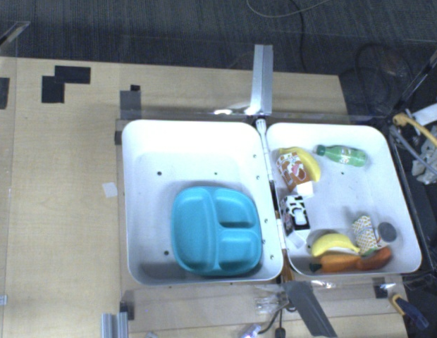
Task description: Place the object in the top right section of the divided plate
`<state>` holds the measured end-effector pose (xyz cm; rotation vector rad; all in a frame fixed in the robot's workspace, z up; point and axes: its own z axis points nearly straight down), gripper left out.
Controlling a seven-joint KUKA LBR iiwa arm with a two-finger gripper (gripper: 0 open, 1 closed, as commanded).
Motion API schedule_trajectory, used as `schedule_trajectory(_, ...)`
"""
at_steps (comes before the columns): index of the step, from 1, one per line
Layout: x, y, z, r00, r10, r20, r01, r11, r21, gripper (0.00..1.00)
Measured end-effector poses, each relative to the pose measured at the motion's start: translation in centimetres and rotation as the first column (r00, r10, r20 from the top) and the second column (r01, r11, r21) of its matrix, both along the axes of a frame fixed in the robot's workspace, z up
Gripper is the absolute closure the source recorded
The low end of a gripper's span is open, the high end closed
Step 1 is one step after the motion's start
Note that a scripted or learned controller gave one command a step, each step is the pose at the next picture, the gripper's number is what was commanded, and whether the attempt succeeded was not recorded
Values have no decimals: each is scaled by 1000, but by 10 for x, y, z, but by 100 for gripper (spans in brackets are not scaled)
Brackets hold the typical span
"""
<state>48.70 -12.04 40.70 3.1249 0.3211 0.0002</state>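
I'm eyeing the banana [334,243] for the blue plate [194,234]. It's looking light, smooth and slightly soft, so I'm favouring a mid-body pinch. Whether my pincer is spread or pressed together, I cannot tell.

A small grey object [386,232] (too blurred to identify) sits beside the patterned item [364,232], partly hidden.

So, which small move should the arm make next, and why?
Probably reach into the right bin and go down over one object, perhaps the green bottle, which lies apart from the others. The blue divided plate in the left bin holds nothing yet.
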Motion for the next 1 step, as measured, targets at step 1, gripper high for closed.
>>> schedule_trajectory(1, 0, -3, -51, 1000, 4, -2, -4, 1000, 1, 100)
